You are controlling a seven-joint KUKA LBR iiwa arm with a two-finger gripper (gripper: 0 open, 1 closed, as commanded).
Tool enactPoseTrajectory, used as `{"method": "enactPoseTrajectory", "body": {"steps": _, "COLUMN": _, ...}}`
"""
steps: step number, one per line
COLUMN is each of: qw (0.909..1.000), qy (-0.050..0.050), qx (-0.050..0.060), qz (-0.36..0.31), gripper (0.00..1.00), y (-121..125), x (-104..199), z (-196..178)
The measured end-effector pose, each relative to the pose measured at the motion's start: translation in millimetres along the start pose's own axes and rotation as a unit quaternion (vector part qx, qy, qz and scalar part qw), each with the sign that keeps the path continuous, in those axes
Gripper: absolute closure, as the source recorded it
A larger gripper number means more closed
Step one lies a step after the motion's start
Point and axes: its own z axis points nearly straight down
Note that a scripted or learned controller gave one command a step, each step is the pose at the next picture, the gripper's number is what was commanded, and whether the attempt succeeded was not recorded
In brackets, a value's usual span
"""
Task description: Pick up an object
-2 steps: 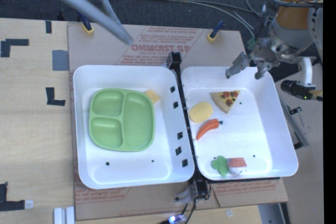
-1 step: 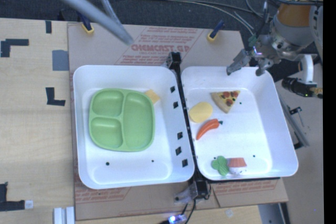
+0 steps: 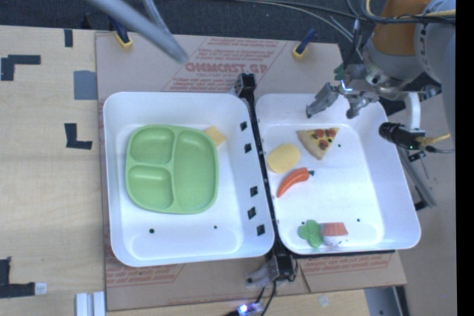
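Observation:
My gripper [image 3: 338, 105] hangs open over the far edge of the right bin [image 3: 385, 189], its two grey fingers spread with nothing between them. Just below it lies a pizza slice toy [image 3: 319, 140]. A yellow round piece [image 3: 283, 158] and a red-orange chili pepper [image 3: 293, 180] lie to the slice's lower left. Near the bin's front sit a green broccoli-like piece [image 3: 310, 233] and a small red and white piece [image 3: 335, 229].
The left bin [image 3: 178, 244] holds a green divided plate [image 3: 172, 168] and a small yellow piece [image 3: 215, 135] at the plate's upper right. A black divider [image 3: 253, 166] runs between the bins. Cables cross behind the bench, and a grey pole slants at top left.

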Motion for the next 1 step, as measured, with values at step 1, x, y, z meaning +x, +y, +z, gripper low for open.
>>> {"method": "enactPoseTrajectory", "body": {"steps": 1, "qw": 1.0, "qy": 0.0, "qx": 0.0, "qz": 0.0, "gripper": 0.0, "y": 2.7, "x": 3.5, "z": 44.7}}
